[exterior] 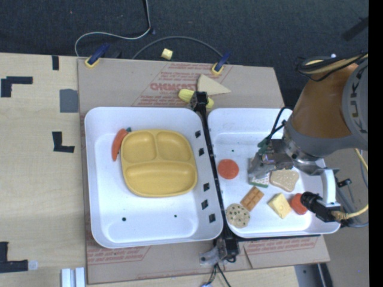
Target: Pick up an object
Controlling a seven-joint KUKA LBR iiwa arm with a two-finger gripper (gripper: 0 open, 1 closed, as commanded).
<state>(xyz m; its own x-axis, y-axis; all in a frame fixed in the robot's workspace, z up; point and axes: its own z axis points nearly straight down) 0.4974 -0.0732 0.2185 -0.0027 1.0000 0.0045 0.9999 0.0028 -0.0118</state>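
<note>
Gripper (260, 171) sat low in right bin (239, 124) btwn orange disc (228, 169) & toast piece (283, 179); grip state unclear.

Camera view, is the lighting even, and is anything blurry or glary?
Camera view: even, soft light, faint shadows under the yellow divided plate; no strong glare on the white bins; the end effector looks slightly blurred, while the round cookie is fairly sharp.
</note>
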